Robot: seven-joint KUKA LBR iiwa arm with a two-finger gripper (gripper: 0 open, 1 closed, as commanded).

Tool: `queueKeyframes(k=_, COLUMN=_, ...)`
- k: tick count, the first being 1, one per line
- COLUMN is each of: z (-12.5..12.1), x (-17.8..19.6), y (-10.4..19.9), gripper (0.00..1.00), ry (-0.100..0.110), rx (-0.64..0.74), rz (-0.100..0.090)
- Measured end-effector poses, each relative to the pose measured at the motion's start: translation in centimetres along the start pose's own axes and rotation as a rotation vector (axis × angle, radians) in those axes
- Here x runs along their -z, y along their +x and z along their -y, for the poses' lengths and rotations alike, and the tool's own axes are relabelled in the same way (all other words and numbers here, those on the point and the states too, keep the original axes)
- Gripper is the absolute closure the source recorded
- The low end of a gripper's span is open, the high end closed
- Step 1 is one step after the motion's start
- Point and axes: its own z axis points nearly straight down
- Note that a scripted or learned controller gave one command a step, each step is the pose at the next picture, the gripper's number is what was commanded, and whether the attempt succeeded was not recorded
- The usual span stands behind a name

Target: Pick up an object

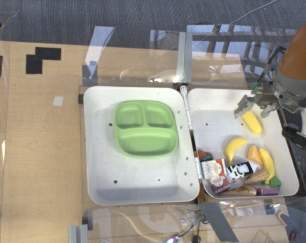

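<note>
My gripper (255, 108) hangs over the far right part of the right bin (214, 110), below the arm's orange band. Its two fingers (242, 107) are spread apart, so it is open. A short yellow piece (252, 122) lies on the bin floor just in front of the fingertips and slightly between them; neither finger presses on it. Closer to the front are a curved banana (235, 147), an orange carrot (254, 153) and a second banana (267, 161).
The right bin's front corner is crowded with a red-and-white box (213, 170), a black-and-white carton (240, 170), a cone (259, 176) and small purple and green bits. The left bin (100, 151) holds a green divided plate (145, 128). A metal divider (187, 120) separates the bins.
</note>
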Motion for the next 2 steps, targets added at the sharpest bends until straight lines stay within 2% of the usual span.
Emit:
queueKeyframes(k=1, z=-5.2, x=0.4, y=-0.8, gripper=0.0, ry=-0.001, rx=-0.077, rz=0.001)
queueKeyframes(k=2, z=-4.1, x=-9.6, y=-3.4, gripper=0.0, ry=-0.011, rx=-0.075, rz=0.004)
